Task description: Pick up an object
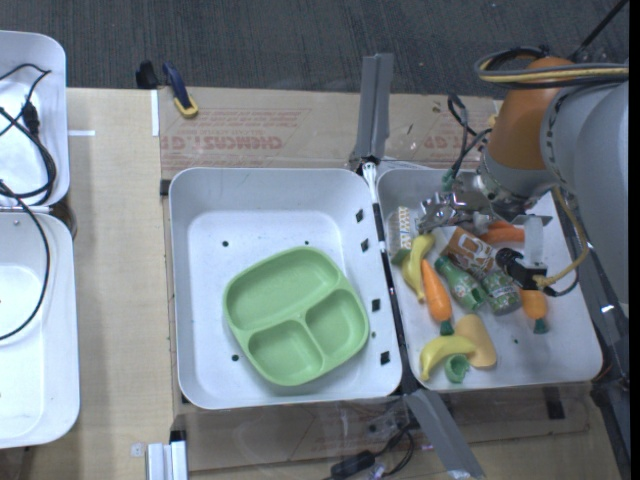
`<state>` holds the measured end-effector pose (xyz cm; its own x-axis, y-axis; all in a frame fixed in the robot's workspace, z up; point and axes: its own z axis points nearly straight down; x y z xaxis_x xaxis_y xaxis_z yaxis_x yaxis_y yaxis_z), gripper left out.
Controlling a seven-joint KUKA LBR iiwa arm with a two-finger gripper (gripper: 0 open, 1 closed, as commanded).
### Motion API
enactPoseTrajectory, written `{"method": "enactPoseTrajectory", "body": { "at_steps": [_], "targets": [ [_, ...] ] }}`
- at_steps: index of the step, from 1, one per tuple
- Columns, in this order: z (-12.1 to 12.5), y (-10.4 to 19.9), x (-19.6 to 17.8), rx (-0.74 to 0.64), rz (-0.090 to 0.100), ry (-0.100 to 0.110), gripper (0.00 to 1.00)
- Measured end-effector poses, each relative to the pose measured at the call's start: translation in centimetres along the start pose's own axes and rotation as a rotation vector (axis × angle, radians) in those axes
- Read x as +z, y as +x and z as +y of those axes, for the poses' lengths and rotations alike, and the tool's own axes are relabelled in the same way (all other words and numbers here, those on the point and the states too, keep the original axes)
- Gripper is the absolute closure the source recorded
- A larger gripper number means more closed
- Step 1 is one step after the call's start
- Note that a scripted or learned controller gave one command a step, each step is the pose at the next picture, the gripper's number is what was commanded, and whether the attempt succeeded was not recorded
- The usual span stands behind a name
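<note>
Orange, smooth and tapered, the plastic toy carrot (436, 290) lies in the right white bin (560, 363) among a yellow banana (417, 260) and green bottles (462, 282). Metal gripper (441, 209) hangs over the bin's far end; whether it grasps anything, I cannot tell. Matte green three-compartment plastic plate (295, 315) sits in the left white bin (200, 268).
</note>
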<state>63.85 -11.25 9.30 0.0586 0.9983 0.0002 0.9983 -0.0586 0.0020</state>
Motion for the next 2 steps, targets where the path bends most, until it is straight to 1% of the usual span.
{"method": "enactPoseTrajectory", "body": {
  "at_steps": [1, 2],
  "targets": [
    [-6.3, 0.6, 0.1, 0.214, -0.001, 0.004, 0.0],
    [-10.2, 0.2, 0.1, 0.207, -0.001, 0.003, 0.0]
  ]
}}
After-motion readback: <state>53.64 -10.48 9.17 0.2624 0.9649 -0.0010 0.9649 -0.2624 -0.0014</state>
